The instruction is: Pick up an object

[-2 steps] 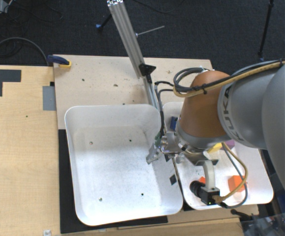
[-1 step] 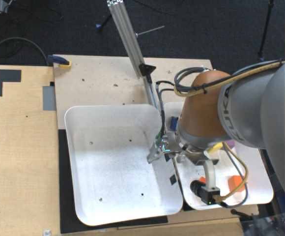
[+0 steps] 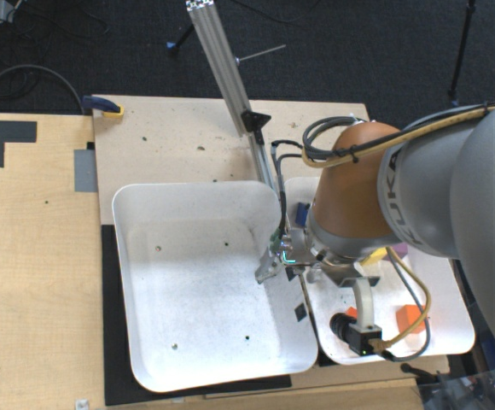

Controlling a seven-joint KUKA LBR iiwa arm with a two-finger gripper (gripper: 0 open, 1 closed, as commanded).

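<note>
Jaws hover at left bin (image 3: 188, 254) edge, orange object (image 3: 410, 316) lying apart.

We're seeing a white left bin (image 3: 188, 272) flecked with dark specks, a white right bin (image 3: 454, 313) holding an orange object (image 3: 410, 316), and a grey arm (image 3: 457, 186) with an orange band (image 3: 354, 186).

The grey KUKA arm (image 3: 452, 186), orange band (image 3: 350, 178) above its wrist, reaches from frame right; its two-finger gripper (image 3: 270, 267) hangs at centre.
</note>
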